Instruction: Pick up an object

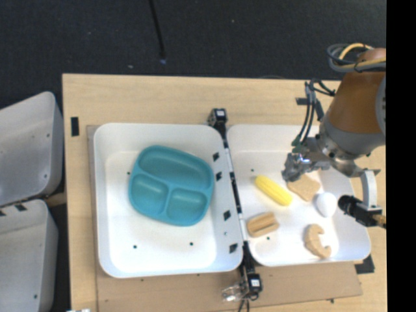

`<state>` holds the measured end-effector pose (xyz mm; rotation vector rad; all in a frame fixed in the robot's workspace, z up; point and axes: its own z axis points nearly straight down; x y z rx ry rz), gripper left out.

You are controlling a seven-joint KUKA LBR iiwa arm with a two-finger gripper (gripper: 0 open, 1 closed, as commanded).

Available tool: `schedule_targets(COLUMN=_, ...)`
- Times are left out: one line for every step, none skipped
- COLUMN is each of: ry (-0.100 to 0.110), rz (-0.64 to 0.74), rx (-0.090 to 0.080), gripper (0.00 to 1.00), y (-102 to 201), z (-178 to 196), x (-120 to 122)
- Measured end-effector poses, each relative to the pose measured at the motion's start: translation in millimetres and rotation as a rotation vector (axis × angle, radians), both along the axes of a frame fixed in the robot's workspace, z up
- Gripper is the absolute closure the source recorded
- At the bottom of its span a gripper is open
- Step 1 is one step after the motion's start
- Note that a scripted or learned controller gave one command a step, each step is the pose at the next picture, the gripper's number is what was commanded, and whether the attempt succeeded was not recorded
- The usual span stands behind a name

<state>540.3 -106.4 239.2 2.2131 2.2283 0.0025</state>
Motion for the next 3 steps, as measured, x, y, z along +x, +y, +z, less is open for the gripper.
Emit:
schedule_targets(ry=0.003, rz=-0.001, rx=0.000, gripper=1.00, y=49, z=-10, x=8)
schedule_targets(ry=0.000, rz=-0.001, rx=0.000, gripper=1.00, y=101, z=-9, x=25)
schedule_targets(ry=0.000, rz=0.001, rx=0.001, gripper=1.00, y=159, z=-4, x=36)
